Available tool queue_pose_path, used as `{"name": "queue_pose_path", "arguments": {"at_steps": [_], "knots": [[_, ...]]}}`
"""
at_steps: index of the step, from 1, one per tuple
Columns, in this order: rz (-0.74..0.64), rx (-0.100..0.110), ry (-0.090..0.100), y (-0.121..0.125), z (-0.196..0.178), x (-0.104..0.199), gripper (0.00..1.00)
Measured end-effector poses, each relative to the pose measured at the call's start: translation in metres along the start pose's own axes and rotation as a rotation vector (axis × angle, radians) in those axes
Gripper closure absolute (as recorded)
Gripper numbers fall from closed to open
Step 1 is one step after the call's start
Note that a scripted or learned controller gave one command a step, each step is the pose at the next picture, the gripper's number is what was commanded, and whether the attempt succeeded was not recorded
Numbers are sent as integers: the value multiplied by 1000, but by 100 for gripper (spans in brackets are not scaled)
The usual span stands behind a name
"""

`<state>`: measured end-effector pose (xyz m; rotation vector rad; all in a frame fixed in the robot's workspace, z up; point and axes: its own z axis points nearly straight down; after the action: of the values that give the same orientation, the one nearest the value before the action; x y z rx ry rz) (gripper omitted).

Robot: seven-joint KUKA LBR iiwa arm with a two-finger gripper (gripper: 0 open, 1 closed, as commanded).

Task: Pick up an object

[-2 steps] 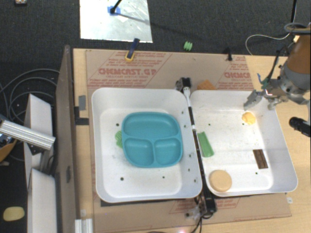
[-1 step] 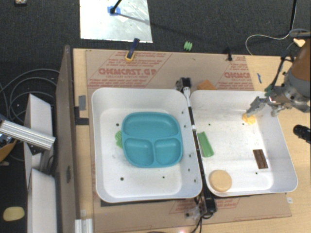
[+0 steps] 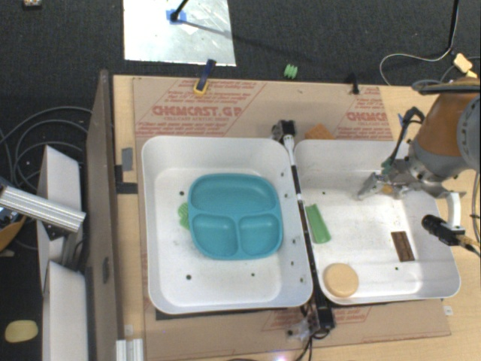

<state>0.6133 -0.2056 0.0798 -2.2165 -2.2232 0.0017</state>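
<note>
- Green block (image 3: 317, 223) lies flat in the right bin (image 3: 443, 277), near that bin's left wall, long axis running top to bottom with a slight tilt.
- Tan round disc (image 3: 341, 280) sits at the right bin's lower left corner, below the green block, apart from it.
- Brown strip (image 3: 402, 246) lies flat toward the right bin's right side, well apart from both.
- Gripper (image 3: 373, 186) hangs over the upper middle of the right bin, pointing left and down; nothing visible between its fingers; how wide they stand cannot be told, too small and blurred.
- Arm (image 3: 449, 134) comes in from the right edge, grey wrist with orange band above it, bent over the bin's upper right corner.
- Black part (image 3: 440, 229) sticks out below the wrist, over the bin's right rim.
- Left bin (image 3: 161, 224) holds a teal divided plate (image 3: 234, 215) with three compartments; a bit of green thing (image 3: 183, 215) peeks out at the plate's left edge.
- Cardboard sheet (image 3: 225, 100) under both bins, red print reads "CHEMCAST GP", repeated and partly cut at upper right.
</note>
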Motion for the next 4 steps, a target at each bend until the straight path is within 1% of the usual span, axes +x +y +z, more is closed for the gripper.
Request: {"name": "queue_pose_path", "arguments": {"at_steps": [1, 2, 3, 4], "knots": [[-4, -25, -8, 60, -152, -1, 0], [1, 6, 2, 45, -3, 0, 0], [2, -2, -1, 22, -15, 14, 0], [1, -7, -3, 36, -36, -1, 0]]}}
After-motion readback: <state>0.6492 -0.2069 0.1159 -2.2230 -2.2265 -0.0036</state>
